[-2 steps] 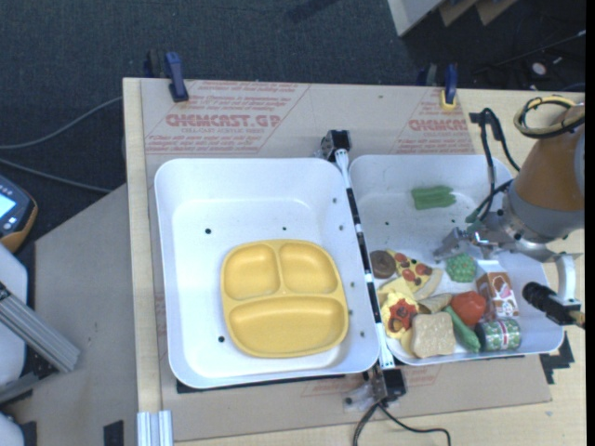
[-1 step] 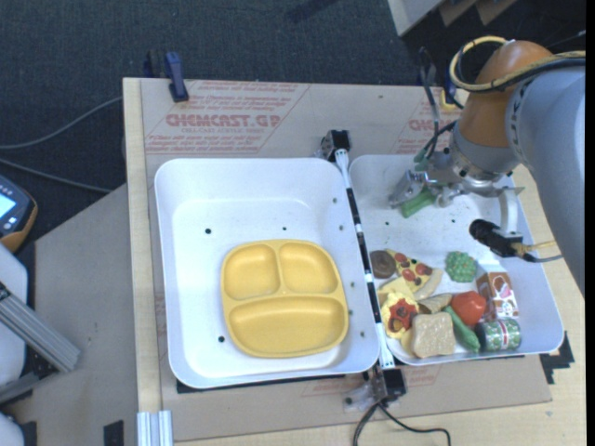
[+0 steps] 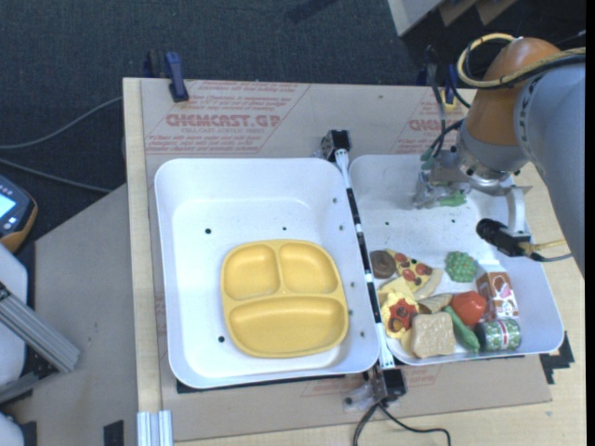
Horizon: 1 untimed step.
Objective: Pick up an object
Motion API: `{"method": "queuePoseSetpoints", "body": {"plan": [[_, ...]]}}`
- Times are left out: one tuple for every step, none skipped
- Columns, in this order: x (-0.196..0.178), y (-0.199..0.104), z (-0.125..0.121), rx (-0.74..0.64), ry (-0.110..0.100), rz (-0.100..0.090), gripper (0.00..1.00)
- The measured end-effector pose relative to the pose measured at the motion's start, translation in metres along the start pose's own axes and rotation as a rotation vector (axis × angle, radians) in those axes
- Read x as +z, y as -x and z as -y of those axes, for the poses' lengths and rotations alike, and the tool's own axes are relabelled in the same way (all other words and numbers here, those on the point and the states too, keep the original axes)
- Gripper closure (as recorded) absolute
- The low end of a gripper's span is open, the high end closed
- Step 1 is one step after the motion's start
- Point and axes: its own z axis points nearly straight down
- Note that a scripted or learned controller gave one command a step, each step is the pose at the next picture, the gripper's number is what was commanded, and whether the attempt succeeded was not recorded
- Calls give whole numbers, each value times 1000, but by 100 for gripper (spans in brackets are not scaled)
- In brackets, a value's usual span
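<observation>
Light is coming in pretty even and bright from overhead, so both white bins [image 3: 186, 193] are washing out a bit and losing detail on their floors. The yellow tray [image 3: 282, 297] is throwing only a thin soft shadow and picking up a mild sheen. The dark floor [image 3: 74, 35] up top is staying dim and grainy. The arm [image 3: 548, 100] at the right is looking soft, slightly out of focus. The small toys [image 3: 446, 305] are blurring together, kinda low-res overall.

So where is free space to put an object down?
Left bin: bare floor all around the yellow tray, widest behind it. Right bin: bare near the pincer; its front is crowded with toy food.
</observation>
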Motion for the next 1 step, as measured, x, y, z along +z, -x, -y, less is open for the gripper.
{"method": "queuePoseSetpoints", "body": {"plan": [[-96,-104,31,-8,3,-5,100]]}}
